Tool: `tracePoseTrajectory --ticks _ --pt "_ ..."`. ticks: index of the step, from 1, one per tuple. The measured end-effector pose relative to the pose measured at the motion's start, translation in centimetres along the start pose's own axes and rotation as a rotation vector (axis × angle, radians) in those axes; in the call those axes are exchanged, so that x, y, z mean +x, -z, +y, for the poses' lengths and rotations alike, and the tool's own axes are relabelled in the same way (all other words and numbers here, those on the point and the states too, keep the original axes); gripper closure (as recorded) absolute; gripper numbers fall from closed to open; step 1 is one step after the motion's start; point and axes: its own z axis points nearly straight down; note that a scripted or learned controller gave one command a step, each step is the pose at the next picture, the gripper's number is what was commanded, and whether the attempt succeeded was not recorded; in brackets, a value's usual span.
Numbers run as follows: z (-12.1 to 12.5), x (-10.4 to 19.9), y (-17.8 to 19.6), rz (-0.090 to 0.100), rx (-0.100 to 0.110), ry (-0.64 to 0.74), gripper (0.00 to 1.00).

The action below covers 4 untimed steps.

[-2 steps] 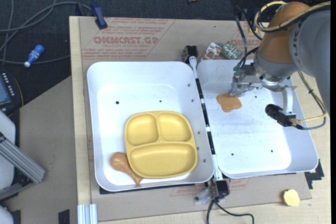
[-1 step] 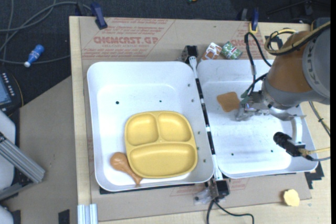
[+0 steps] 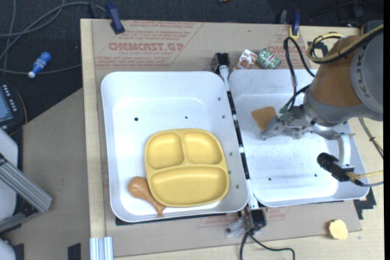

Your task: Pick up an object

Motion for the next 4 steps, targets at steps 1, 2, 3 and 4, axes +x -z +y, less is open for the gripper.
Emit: tracePoseTrajectory --ticks 1,2,3,4 --pt "6.1 2.4 0.1 -0.001 -0.006 0.005 0.0" --pt "6.0 2.2 1.3 -0.002 -0.007 0.002 1.0" --pt "3.5 1.3 0.3 -0.001 -0.007 0.0 1.0" --pt "3.5 1.3 0.2 -0.001 -0.005 0.001 0.0"
